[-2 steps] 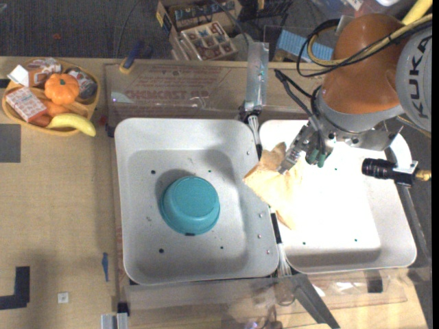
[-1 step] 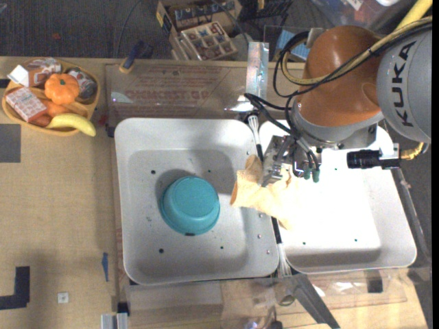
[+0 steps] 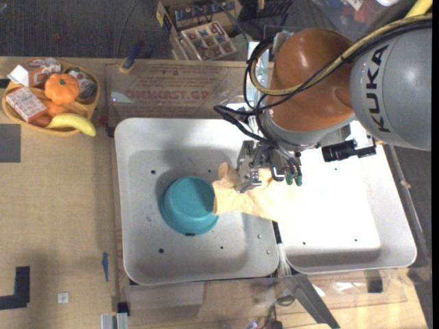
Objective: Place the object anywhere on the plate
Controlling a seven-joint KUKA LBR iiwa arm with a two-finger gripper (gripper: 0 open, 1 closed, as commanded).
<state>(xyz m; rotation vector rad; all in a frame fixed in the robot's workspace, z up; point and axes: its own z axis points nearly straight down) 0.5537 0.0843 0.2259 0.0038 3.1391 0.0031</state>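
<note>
A teal plate (image 3: pixel 188 205) lies in the left white bin (image 3: pixel 137 252), left of centre. A pale tan, soft-looking object (image 3: pixel 254 200) stretches from the plate's right rim across the divide toward the right bin. My gripper (image 3: pixel 247 178) hangs straight down over the object's left part. Its metal fingers (image 3: pixel 242 171) are closed into the tan material, which bunches up between them. The object's left tip (image 3: pixel 223 175) pokes out beside the fingers. The arm's orange band (image 3: pixel 309 67) and grey body cover the back of the right bin.
The right white bin (image 3: pixel 357 218) adjoins the left one. A bowl of fruit and small boxes (image 3: pixel 51 98) sits at the far left on the bench. A wooden board (image 3: pixel 171 88) runs behind the left bin. Cables (image 3: pixel 236 115) loop off the wrist.
</note>
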